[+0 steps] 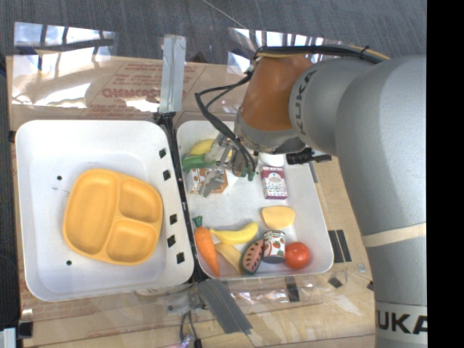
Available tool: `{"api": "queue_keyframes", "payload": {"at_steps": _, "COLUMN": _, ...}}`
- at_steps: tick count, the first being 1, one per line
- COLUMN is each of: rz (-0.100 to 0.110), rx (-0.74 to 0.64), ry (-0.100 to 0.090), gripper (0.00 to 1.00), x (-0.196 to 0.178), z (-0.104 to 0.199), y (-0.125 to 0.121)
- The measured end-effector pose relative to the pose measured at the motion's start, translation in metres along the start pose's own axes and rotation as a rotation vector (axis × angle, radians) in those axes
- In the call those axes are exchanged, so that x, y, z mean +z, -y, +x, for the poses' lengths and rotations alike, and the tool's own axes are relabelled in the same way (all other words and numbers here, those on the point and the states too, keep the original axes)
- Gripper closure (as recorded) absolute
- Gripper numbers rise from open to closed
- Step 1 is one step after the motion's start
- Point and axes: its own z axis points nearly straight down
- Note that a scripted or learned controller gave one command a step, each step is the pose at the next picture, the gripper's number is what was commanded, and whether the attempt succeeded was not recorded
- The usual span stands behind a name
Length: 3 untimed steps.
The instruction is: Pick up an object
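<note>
Two bins sit side by side on the bench (43, 85). The left bin (36, 151) holds a divided tray (112, 214) near its middle. The right bin (313, 216) holds the remaining items. At its far end the tool (225, 167) hangs over a small packet (209, 183), with a second banana (201, 148) just behind and a carton (274, 183) to the right. Nearer the camera lie a slice (278, 217), a banana (235, 233), a carrot (206, 251) by the left wall, a melon wedge (251, 257), a can (274, 246) and a tomato (297, 255) in a row along the near wall. The arm (362, 122) enters from the right.
</note>
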Motion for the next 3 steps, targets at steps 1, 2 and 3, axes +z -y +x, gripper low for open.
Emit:
{"api": "queue_keyframes", "payload": {"at_steps": 1, "rz": -0.004, "rx": -0.007, "ry": 0.007, "gripper": 1.0, "x": -0.007, "z": -0.002, "y": -0.004}}
{"api": "queue_keyframes", "payload": {"at_steps": 2, "rz": -0.011, "rx": 0.052, "ry": 0.024, "gripper": 1.0, "x": -0.165, "z": 0.008, "y": -0.036}}
{"api": "queue_keyframes", "payload": {"at_steps": 3, "rz": -0.006, "rx": -0.014, "ry": 0.017, "gripper": 1.0, "x": -0.232, "z": -0.016, "y": 0.031}}
